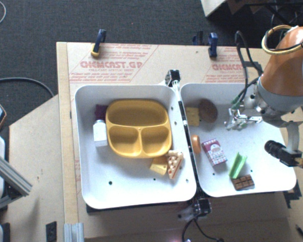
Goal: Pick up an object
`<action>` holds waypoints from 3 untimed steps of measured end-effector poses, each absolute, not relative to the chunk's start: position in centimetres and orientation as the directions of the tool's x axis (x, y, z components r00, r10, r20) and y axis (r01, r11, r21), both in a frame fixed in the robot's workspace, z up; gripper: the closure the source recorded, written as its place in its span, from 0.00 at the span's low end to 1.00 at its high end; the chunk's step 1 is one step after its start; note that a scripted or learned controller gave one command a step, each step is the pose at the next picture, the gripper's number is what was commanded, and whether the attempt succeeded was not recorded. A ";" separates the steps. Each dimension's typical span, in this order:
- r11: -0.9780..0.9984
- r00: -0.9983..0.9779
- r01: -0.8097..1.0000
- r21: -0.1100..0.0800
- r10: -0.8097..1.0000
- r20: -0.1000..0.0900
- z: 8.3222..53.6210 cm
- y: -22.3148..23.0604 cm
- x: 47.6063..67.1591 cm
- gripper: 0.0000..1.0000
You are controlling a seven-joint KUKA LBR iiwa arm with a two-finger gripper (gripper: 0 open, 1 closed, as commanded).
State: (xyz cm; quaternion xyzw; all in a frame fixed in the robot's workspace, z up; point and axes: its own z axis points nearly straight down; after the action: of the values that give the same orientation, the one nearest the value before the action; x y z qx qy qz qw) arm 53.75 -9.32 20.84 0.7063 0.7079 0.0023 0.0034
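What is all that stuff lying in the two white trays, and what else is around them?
divided plate: one, yellow, middle of the left bin
small bottle: one, white, left of the plate, touching its edge
dark purple item: one, behind the bottle, too small to tell
pizza slice toy: one, tan with red spots, front right of the left bin
yellow wedge: one, beside the pizza slice
yellow block: one, back left of the right bin
round brown item: one, beside the yellow block
orange piece: one, left edge of the right bin
small carton: one, red and white, right bin
green piece: one, right bin
chocolate bar: one, brown, front of the right bin
clamps: two, blue, on the board's far edge
gripper: one, metal, over the right bin's back
arm: one, grey and orange, from the right
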 end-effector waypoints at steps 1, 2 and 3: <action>0.001 -0.001 1.000 0.005 1.000 -0.001 22.6 -9.3 53.9 1.00; 0.005 -0.005 1.000 0.005 1.000 0.000 23.4 -5.0 55.9 1.00; 0.005 -0.005 1.000 0.004 1.000 0.000 23.1 -0.7 57.6 1.00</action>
State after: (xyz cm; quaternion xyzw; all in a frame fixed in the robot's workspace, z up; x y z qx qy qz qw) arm 57.60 -0.71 23.11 0.7053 0.7089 0.0014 0.0012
